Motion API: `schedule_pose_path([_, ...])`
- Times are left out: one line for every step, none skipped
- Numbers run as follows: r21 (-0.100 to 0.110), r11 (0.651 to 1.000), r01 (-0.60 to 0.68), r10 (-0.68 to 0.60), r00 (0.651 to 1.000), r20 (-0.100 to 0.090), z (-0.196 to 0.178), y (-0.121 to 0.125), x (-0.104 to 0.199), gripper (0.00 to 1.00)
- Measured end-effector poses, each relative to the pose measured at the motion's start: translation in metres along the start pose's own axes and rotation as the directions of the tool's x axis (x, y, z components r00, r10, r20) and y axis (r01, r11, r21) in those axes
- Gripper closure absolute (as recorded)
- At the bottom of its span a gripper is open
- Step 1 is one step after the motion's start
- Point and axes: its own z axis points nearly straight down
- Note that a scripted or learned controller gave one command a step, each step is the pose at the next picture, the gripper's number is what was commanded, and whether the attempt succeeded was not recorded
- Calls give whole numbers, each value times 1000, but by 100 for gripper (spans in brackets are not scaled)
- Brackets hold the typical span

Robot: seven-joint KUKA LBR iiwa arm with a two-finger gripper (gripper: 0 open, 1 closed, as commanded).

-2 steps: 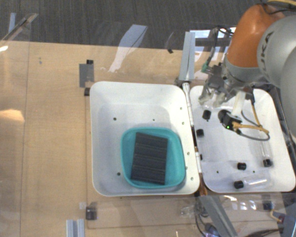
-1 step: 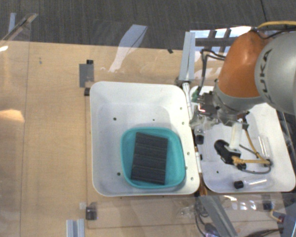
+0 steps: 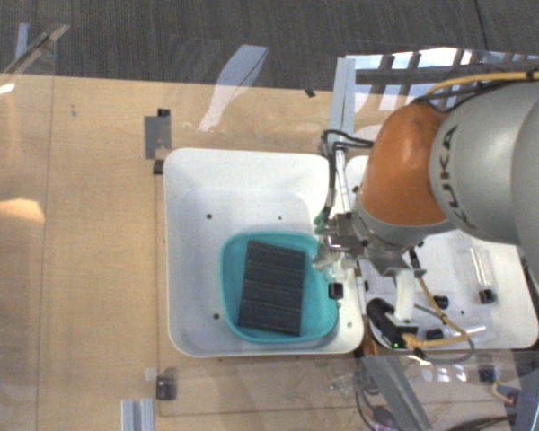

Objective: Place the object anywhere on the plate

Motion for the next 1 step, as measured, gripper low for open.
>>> schedule_pose_path([-1, 1000, -1, 1, 1000, 0, 0, 0, -1, 0])
